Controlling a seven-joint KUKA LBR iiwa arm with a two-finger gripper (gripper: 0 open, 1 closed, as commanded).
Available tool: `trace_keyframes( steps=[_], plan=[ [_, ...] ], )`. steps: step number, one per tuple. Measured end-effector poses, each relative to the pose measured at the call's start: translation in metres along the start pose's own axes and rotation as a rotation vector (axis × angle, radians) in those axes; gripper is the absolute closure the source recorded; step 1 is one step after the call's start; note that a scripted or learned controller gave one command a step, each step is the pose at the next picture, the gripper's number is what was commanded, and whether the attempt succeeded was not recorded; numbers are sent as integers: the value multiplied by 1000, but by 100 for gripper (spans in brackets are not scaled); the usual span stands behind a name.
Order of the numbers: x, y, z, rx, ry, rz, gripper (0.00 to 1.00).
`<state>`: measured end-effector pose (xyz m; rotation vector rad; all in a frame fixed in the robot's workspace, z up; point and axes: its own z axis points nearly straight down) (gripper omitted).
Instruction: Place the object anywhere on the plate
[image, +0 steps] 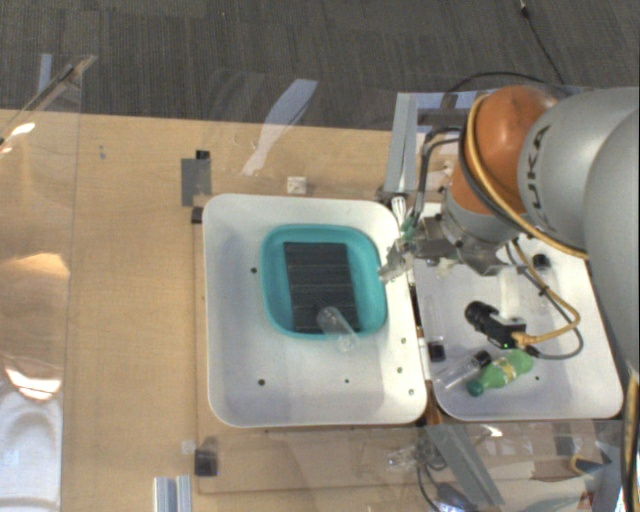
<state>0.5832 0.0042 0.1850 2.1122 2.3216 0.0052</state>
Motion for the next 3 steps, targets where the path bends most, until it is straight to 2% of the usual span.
trace_keyframes(
  steps=[1,2,3],
  plan=[
    [-61,23,0,0,-1,11,0],
    [0,-19,-51,-2,0,45,0],
    [22,5,-65,-1,0,77,0]
  ],
)
